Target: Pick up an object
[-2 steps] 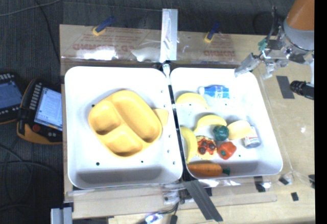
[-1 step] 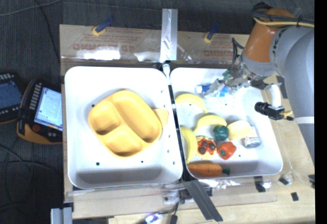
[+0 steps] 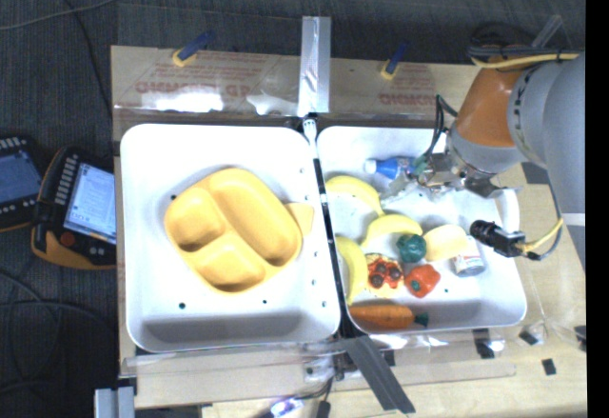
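Observation:
My gripper [image 3: 426, 174] hangs low over the back of the right bin [image 3: 504, 297], under the orange wrist band [image 3: 487, 116]. It sits just right of a small blue and white bottle [image 3: 386, 167]. In front of it lie a yellow lemon-like piece [image 3: 394, 228], a green ball [image 3: 411, 248], a cluster of small tomatoes [image 3: 383, 271], a red pepper [image 3: 423, 281], a pale yellow wedge [image 3: 445, 240] and a small white can [image 3: 468, 264]. A carrot [image 3: 383, 316] lies along the bin's front wall. I see nothing held in the gripper.
The left bin [image 3: 152, 311] holds a big yellow sectioned plate [image 3: 233, 228]. A banana [image 3: 346, 262] and a yellow round piece [image 3: 350, 188] lie by the divider between the bins. A black cable plug [image 3: 495, 235] hangs off the arm. A pendant [image 3: 76, 209] lies left of the bench.

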You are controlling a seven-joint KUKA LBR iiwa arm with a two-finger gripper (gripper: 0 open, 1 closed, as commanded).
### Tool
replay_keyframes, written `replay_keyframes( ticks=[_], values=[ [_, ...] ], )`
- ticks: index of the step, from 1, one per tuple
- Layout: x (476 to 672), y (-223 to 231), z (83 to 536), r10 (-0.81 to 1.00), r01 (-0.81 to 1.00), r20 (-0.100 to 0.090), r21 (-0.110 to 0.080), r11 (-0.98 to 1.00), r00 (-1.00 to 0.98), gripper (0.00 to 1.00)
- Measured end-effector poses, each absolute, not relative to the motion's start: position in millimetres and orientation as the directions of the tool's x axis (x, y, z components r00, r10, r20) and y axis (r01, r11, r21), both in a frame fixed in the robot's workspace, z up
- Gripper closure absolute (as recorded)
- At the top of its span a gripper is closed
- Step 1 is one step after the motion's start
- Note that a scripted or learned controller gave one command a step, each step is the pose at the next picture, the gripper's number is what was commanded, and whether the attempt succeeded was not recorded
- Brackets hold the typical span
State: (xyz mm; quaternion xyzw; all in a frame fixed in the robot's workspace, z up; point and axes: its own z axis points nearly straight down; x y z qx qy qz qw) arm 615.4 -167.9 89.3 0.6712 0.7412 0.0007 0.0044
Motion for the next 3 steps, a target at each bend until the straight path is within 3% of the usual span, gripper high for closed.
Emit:
replay_keyframes(
  ticks=[1, 2, 3],
  values=[
    [616.6, -167.4, 99.8, 0.995, 0.995, -0.004, 0.011, 0.098, -0.098, 1.0],
    [616.5, -167.4, 99.8, 0.995, 0.995, -0.004, 0.01, 0.098, -0.098, 0.0],
    [666.8, -142.9, 88.3, 0.968, 0.968, -0.005, -0.01, 0.253, -0.253, 0.0]
  ],
)
